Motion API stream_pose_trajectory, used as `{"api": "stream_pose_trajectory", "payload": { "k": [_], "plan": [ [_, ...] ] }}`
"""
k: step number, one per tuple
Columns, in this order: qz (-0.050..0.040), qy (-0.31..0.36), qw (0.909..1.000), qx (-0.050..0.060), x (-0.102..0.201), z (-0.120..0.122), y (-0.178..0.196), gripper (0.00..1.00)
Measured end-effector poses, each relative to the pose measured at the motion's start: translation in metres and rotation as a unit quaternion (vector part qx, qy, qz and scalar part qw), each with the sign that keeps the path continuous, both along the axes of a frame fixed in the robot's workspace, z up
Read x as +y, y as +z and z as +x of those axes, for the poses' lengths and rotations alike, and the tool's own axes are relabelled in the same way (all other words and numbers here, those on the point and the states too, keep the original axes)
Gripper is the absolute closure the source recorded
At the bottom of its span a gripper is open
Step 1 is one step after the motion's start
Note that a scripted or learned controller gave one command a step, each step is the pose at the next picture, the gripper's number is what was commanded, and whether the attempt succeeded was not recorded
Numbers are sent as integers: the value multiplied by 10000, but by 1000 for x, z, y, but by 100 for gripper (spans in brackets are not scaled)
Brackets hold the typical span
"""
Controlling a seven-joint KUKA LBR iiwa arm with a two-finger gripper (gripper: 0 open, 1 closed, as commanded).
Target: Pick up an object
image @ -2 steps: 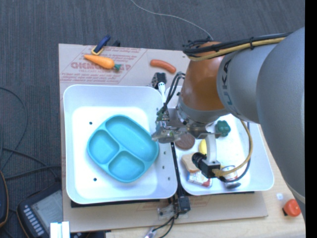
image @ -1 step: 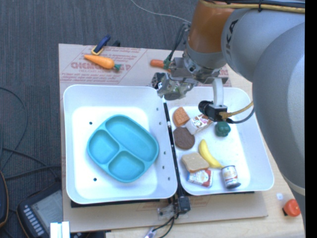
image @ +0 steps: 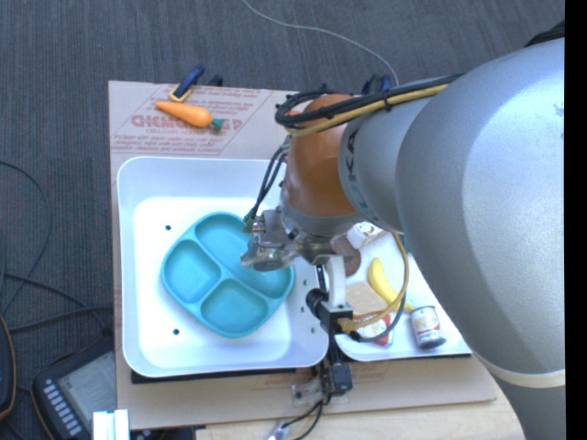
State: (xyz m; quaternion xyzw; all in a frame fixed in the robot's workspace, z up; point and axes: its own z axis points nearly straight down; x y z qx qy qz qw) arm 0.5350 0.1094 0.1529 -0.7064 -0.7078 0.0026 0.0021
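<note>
1. We see the gripper (image: 266, 253) low over the blue divided plate (image: 223, 278) in the left bin (image: 133, 246); its opening we cannot tell.
2. We judge the plate's smooth, shallow rim may slip away.
3. The banana (image: 381, 278) and small can (image: 426, 327) crowd the right bin.
4. A cardboard-topped tabletop (image: 138, 140) carries a toy carrot (image: 186, 113) above grey carpet (image: 55, 62).

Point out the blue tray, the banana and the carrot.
blue tray (image: 197, 273), camera view, left compartment floor.
banana (image: 382, 280), camera view, middle of its yellow body.
carrot (image: 186, 114), camera view, middle of its orange body.
</note>
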Motion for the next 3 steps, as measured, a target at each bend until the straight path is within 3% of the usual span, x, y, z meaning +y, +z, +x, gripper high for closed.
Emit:
{"api": "stream_pose_trajectory", "payload": {
  "k": [1,3],
  "plan": [
    [-4,-21,10000,-23,-90,-42,31,100],
    [0,-9,10000,-17,-89,-41,50,100]
  ]
}}
